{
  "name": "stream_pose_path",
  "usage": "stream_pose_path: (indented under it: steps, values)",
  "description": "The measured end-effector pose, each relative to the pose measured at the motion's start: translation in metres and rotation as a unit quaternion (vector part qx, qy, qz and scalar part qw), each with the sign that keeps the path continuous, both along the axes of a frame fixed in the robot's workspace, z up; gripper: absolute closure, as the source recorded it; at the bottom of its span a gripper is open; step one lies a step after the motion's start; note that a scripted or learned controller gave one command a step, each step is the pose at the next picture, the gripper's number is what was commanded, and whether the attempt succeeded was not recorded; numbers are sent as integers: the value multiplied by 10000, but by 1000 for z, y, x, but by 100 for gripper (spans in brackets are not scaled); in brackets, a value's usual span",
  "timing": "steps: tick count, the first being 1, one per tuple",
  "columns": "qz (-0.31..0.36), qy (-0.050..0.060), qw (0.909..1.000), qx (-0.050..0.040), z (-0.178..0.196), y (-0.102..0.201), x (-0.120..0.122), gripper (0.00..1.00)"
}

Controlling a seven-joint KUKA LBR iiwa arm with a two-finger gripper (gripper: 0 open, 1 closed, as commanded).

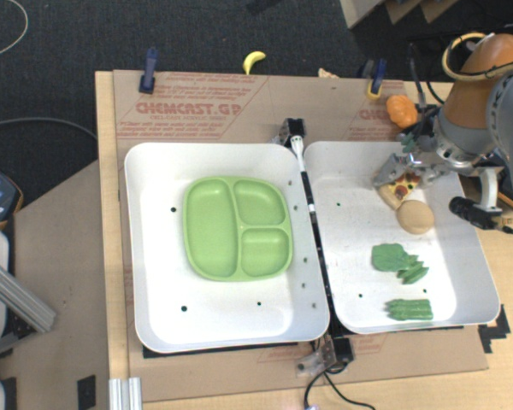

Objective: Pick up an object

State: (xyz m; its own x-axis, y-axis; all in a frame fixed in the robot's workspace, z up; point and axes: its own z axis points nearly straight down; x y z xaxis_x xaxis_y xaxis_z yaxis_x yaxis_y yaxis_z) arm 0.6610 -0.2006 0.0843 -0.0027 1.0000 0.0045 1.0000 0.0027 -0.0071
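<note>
My gripper (403, 172) hangs low over the far part of the right bin (350, 229), reaching in from the right. Directly under and just in front of it lies a small tan and red toy food piece (399, 193), partly covered by the gripper. A round tan object like a bread roll (415, 217) sits right beside that piece, toward the front. Further forward lie a green leafy piece (398, 259) and a green ridged piece (409, 310). Nothing is visibly lifted.
The left bin (154, 254) holds a green divided plate (237, 227). An orange object (401, 110) rests on the cardboard behind the right bin, close to the arm. A small yellow banana (254, 60) lies at the board's far edge. Blue clamps (148, 69) grip that edge.
</note>
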Motion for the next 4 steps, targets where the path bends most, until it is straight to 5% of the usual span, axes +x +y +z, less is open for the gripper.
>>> stream_pose_path:
  steps: [1,2,3,4]
  values:
    - [-4,-45,10000,-24,14,-1,1,100]
    - [12,-73,10000,-19,98,56,-15,100]
    - [-10,-129,9999,-57,230,26,8,100]
    - [-1,-148,9999,-57,451,34,5,100]
